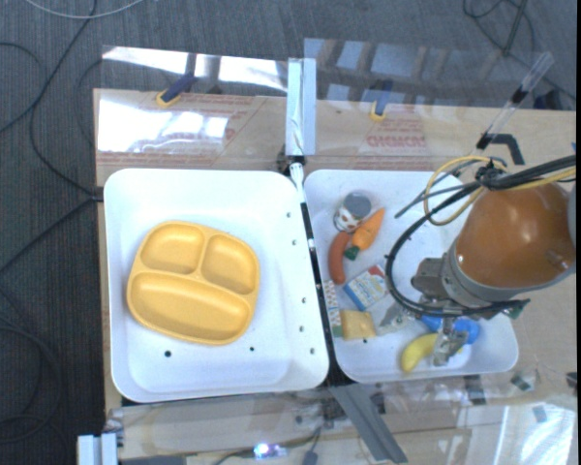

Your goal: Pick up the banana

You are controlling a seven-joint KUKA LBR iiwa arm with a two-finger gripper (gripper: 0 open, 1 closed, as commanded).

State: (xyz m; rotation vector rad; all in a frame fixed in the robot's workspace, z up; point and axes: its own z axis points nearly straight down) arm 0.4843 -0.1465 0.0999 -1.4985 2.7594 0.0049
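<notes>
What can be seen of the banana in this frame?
The banana is small, yellow and smooth, likely a plastic toy. It lies on the floor of the right bin, near the front wall, angled with its lower end toward the front left. Its upper right end runs under the tool, so that end is hidden. A blue object sits just beyond it. Whether the tool touches it cannot be told.

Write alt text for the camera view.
The gripper hangs low in the right bin beside a banana, with a carrot and small packets nearby. The left bin holds a yellow divided plate.
</notes>
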